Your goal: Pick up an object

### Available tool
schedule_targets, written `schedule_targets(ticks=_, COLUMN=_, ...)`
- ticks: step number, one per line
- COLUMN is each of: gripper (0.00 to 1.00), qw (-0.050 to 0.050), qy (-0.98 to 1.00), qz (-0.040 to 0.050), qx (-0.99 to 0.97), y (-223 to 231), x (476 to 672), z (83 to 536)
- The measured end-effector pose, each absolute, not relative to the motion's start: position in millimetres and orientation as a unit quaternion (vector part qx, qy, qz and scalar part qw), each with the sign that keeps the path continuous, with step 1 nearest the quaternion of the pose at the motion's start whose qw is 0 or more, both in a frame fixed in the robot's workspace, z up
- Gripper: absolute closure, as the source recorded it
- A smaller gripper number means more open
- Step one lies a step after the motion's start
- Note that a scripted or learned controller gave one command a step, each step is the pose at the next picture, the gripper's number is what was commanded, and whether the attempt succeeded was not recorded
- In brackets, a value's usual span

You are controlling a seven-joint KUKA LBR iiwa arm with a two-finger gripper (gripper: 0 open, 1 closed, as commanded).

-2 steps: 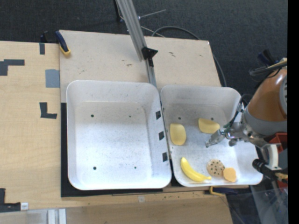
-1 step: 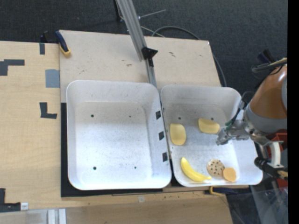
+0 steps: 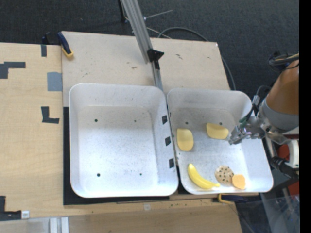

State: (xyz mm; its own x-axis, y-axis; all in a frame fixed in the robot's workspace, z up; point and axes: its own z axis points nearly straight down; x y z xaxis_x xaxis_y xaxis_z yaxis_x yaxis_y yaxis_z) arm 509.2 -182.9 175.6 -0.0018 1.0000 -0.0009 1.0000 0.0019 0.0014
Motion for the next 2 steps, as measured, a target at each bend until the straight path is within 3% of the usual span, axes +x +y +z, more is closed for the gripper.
schedule_targets(ticks=2, gripper=1.0, qw=0.002, qy=0.708, qz=0.0008, qx=0.706, y=-188.5, x=504.0, z=268.6)
